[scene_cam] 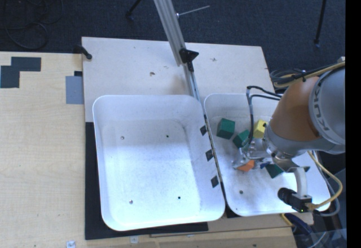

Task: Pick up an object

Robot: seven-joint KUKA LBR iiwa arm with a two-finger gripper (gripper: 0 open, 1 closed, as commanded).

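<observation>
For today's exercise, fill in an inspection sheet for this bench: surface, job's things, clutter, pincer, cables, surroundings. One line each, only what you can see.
Surface: pale bench bearing a left bin and a right bin, side by side.
Job's things: in the right bin, a green block, a yellow block, an orange piece and two smaller dark green pieces.
Clutter: nothing seen.
Pincer: pincer low in the right bin among the pieces; grasp cannot be judged.
Cables: black cable looping over the right bin; yellow cable by the arm.
Surroundings: slanted metal rail, dark floor.
</observation>
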